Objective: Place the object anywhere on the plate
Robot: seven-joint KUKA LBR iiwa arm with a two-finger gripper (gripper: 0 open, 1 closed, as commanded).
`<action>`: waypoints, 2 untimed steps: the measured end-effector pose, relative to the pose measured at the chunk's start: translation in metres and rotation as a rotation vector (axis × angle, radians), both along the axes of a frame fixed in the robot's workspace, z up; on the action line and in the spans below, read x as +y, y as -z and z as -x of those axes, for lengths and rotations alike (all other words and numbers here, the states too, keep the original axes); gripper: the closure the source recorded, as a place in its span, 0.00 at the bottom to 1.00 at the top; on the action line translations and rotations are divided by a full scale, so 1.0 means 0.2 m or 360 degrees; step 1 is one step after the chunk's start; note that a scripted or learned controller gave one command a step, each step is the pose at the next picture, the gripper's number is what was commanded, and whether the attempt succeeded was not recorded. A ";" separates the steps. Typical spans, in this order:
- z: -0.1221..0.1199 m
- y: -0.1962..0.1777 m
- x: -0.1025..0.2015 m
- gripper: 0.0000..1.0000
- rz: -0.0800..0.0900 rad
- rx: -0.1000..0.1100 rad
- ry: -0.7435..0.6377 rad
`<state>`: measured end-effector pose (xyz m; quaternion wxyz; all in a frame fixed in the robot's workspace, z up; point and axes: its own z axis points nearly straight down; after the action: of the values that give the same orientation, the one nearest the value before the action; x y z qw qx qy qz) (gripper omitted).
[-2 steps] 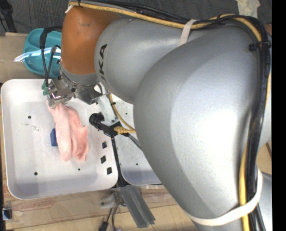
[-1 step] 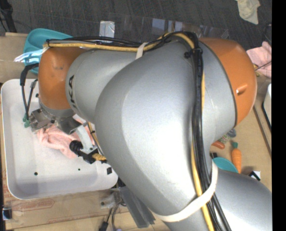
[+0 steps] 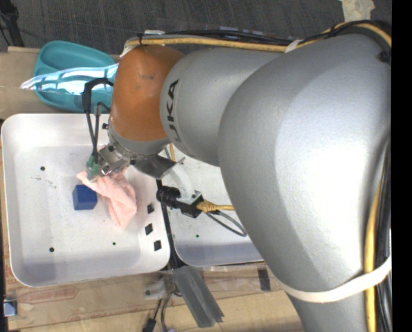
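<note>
Arm (image 3: 275, 137) low over the left bin (image 3: 25, 241), at the pick stage.

The gripper (image 3: 107, 159) sits at the top of a pink cloth (image 3: 119, 198); whether it grips anything I cannot tell. A blue block (image 3: 85, 197) lies just beside the cloth, touching its left edge (either could be the object). No plate is clear to me; next, a sure hold, then a lift. The right bin (image 3: 212, 251) is mostly covered by the arm.

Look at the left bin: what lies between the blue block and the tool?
In the camera view, the pink cloth lies between them: it spreads beside the blue block and runs up to the tool in the left bin.
</note>
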<state>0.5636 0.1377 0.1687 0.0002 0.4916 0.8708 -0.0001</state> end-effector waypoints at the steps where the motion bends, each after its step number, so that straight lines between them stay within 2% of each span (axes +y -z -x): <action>1: 0.14 -0.09 0.02 1.00 0.0001 0.0008 0.0124; 2: 0.27 -0.54 0.34 1.00 -0.0002 -0.0001 -0.0056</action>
<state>0.5103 0.2061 0.2771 0.0001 0.4761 0.8794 0.0004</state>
